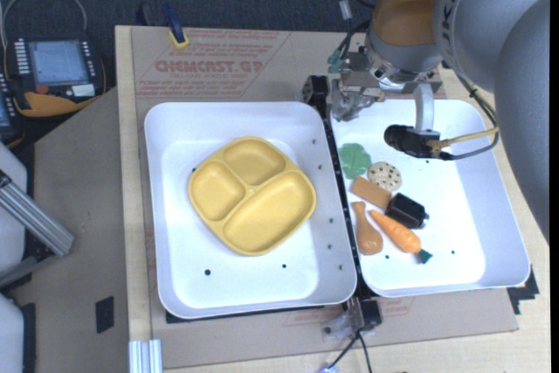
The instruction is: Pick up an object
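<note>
My gripper [351, 105] is hanging over the back left corner of the right bin [472, 262]; honestly can't tell its state. The green piece [354, 159] sits just below me, with the cookie [384, 176], carrot [397, 231] and the rest beyond it.

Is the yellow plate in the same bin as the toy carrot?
No, the yellow plate lies in the left bin, while the carrot lies in the right bin with the other small toys.
</note>
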You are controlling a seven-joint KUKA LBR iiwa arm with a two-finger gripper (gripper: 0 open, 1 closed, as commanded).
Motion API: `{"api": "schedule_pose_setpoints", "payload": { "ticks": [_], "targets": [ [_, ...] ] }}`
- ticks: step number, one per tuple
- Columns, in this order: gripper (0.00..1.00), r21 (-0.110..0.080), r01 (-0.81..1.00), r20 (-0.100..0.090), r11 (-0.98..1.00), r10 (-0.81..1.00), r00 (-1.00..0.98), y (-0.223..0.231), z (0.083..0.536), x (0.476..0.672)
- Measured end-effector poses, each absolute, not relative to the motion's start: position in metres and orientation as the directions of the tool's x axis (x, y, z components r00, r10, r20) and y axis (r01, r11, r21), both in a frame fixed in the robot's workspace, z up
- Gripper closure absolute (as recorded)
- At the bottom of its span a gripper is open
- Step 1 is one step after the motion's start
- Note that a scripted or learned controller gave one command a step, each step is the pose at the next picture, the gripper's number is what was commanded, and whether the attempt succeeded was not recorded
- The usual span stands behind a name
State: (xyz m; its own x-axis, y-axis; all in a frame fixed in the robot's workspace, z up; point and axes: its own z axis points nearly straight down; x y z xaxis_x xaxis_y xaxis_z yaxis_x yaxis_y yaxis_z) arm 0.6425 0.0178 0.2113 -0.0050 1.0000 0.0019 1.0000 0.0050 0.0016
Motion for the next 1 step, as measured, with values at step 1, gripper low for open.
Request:
{"api": "schedule_pose_setpoints", "payload": {
  "ticks": [1],
  "targets": [
    [1.00, 0.000, 1.000, 0.001, 0.005, 1.000, -0.005, 0.0653, 0.2078, 0.6432]
  ]
}}
